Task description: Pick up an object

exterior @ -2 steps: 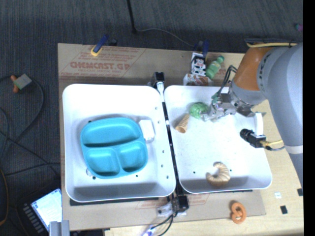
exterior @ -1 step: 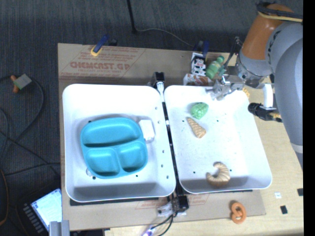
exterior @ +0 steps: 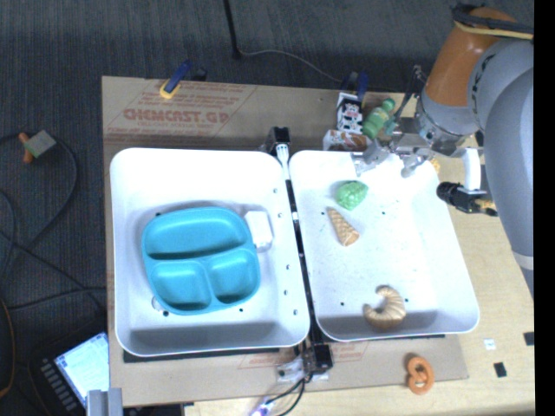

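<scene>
Looking down from the camera view, I am hanging my hand (exterior: 392,157) over the far rim of the right bin (exterior: 451,258), at about twelve o'clock of that bin. My two fingers are standing spread apart, one toward the bin's middle and one toward three o'clock, with only white bin floor showing between them; I am pinching nothing.

The nearest candidate is the green lump (exterior: 351,193), lying just below my hand toward seven o'clock, near but apart from my fingertips. Next to it, further toward six o'clock, the small cone (exterior: 343,226) is lying on its side, and the croissant (exterior: 387,307) is resting against the near wall of the same bin, well apart from me. In the left bin (exterior: 121,232) the blue divided tray (exterior: 201,260) is sitting with a small white block (exterior: 258,230) touching its three o'clock edge. An orange pretzel (exterior: 420,373) is lying out on the surface (exterior: 499,319), beyond the bins at five o'clock.

As I judge it, I am in the approach step: nothing is grasped yet. The next move is calling for a short shift toward seven o'clock to centre over the green lump, then a straight descent with my fingers open on either side before closing. The lump looks rounded and soft, so a grip off its middle could squeeze it out sideways.
</scene>
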Robot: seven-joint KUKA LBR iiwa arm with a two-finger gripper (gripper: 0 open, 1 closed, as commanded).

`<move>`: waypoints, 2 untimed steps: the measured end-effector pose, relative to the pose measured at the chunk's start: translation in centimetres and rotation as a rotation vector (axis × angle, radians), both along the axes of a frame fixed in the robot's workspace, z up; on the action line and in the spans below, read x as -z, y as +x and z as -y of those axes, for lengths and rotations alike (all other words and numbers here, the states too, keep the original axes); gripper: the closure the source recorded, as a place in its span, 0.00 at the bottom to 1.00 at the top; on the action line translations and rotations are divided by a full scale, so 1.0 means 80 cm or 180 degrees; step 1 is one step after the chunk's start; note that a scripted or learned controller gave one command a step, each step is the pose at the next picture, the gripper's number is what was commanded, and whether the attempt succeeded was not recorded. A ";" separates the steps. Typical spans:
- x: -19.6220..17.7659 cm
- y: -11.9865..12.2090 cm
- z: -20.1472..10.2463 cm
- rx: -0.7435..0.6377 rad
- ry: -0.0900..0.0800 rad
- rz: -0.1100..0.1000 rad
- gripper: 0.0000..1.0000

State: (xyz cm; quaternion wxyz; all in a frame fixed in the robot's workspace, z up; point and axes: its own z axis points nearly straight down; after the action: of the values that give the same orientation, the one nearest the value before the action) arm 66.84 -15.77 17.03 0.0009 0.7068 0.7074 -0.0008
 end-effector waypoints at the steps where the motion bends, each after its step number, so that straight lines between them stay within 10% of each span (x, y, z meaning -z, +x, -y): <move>1: 0.103 -0.077 -0.020 0.0001 -0.0001 0.0019 0.00; 2: 0.090 -0.076 -0.019 -0.0001 -0.0012 0.0025 1.00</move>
State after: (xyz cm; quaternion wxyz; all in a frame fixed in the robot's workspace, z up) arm 60.73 -14.27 9.82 0.0050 0.7067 0.7075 0.0006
